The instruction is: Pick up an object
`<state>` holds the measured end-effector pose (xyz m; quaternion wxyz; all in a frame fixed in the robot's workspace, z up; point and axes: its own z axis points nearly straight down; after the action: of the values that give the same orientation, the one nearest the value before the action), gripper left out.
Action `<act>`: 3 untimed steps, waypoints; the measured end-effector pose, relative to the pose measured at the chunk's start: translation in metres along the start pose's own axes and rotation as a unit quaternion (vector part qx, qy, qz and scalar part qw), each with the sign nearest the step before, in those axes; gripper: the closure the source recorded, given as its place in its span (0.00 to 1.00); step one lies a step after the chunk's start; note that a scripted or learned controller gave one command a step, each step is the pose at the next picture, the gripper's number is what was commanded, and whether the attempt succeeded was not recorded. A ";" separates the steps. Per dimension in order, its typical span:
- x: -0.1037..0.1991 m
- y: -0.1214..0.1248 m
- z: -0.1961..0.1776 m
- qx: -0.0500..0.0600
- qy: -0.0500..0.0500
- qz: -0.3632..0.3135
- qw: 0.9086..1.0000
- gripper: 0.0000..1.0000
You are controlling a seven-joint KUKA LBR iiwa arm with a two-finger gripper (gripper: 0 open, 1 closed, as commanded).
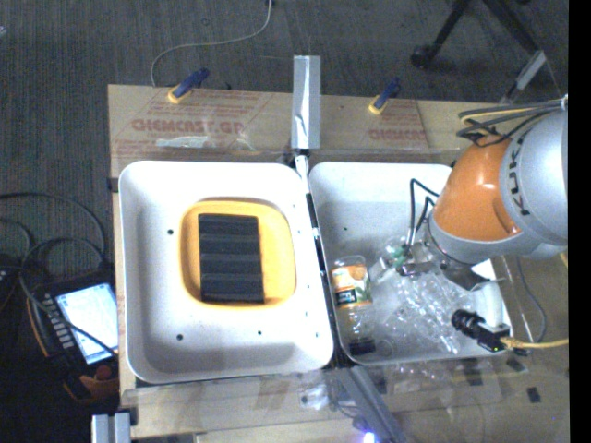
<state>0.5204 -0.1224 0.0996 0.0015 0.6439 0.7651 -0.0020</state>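
In the right bin [369,192], a small bottle with an orange and green label [351,284] lies near the left wall. A crumpled clear plastic piece [416,310] spreads across the bin's front half. My gripper [406,258] hangs low over the far edge of that plastic, just right of the bottle, with the orange wrist band above it. The wrist's bulk hides what lies under it. In the left bin [148,247], a yellow tray with a black ridged block [233,255] sits in the middle.
A small dark item [362,346] lies at the right bin's front wall. The divider between the bins [314,247] runs close beside the bottle. Two blue-and-yellow clamps [187,84] sit on the board behind the bins.
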 end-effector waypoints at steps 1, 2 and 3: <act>-0.001 0.005 0.007 -0.004 -0.003 -0.033 0.999 0.00; 0.005 0.050 -0.019 0.000 0.002 0.032 0.999 0.00; -0.008 0.021 0.007 -0.003 0.004 0.215 0.977 0.00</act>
<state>0.5423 -0.1266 0.0925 0.0008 0.7932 0.6090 0.0035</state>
